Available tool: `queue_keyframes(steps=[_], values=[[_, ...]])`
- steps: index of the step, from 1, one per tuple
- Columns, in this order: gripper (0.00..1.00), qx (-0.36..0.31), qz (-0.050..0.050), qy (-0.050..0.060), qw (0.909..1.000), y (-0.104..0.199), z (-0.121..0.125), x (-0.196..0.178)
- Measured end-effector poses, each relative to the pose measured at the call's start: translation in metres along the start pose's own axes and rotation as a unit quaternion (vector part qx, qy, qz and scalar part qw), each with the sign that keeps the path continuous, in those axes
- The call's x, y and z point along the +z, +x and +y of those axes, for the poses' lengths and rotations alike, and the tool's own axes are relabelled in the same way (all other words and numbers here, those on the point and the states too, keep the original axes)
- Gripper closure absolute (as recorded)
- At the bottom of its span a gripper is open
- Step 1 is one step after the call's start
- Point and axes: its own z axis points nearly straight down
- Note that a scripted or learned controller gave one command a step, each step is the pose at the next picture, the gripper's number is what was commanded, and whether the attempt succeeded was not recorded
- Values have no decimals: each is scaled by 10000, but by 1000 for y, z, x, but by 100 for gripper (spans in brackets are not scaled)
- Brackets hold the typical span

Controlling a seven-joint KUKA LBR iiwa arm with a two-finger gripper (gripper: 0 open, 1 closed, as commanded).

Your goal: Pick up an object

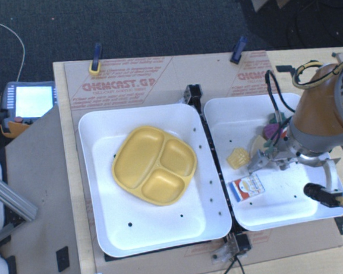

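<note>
pincer [267, 155] low in right bin [285, 204], opening and any hold cannot be told | yellow piece [238, 157] just left of it; red-and-white card [247, 188] below-left, long axis slanted | purple item [271, 132] just above

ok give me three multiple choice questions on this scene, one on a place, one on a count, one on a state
1. Where does the yellow tray lie?
A. left bin
B. right bin
C. on the bench outside the bins

2. How many compartments does the tray have?
A. two
B. three
C. five

3. How does the small card lie?
A. standing on edge
B. flat on the right bin's floor
C. on the tray

Answers:
1. A, the tray sits in the middle of the left bin.
2. B, its ridges mark off three wells.
3. B, the card lies face up on the floor of the right bin, near its left wall.
</note>
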Motion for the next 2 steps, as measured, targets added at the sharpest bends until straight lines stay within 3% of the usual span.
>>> queue_keyframes(steps=[1,2], values=[[0,1,-2,-12,10000,0,0,16],[100,4,-10,-34,10000,0,0,4]])
